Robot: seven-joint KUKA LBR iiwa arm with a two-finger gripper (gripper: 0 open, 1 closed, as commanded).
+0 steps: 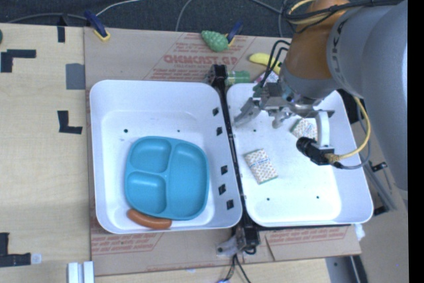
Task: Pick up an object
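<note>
My gripper (264, 115) hangs over the upper left part of the right bin (311, 205), its two fingers spread apart with nothing between them. A small checkered packet (260, 165) lies on the bin floor below and slightly left of the gripper, apart from it. A second patterned packet (304, 127) lies just right of the gripper, partly hidden by the wrist. The left bin (109, 103) holds a blue divided plate (167, 177) and an orange sausage (149, 219) at the plate's lower edge.
The arm's grey body and orange band (311, 50) cover the right bin's upper right. A green object (215, 40) and a yellow one (263, 59) lie on the cardboard behind the bins. Cables run across the back.
</note>
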